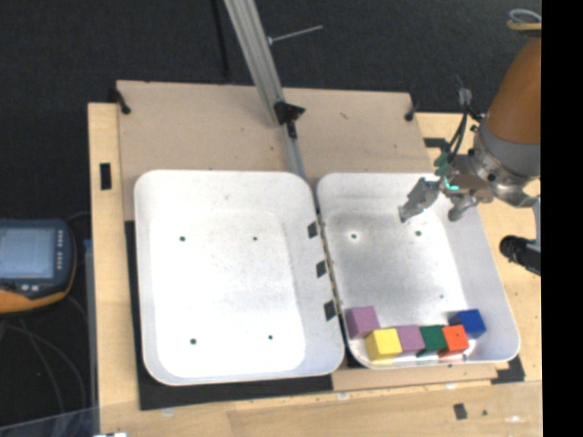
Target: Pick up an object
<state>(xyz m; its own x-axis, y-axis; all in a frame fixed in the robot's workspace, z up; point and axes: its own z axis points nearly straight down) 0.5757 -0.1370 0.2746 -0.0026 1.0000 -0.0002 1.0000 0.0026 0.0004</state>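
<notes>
Two bins sit side by side on the bench (pixel 105 244): left bin (pixel 228 276), right bin (pixel 414 271). A row of blocks (pixel 414 335) lies along the right bin's near edge. The gripper (pixel 435 203) hangs above that bin's far right part, well apart from the blocks.

I see through a single fixed camera, mounted high above the counter (pixel 246 126) and tilted down at a slant. It stands far enough back to frame both white bins, the left bin (pixel 228 276) and the right bin (pixel 410 262), with dark floor beyond the counter's far edge. The arm (pixel 515 107) enters from my right.
</notes>
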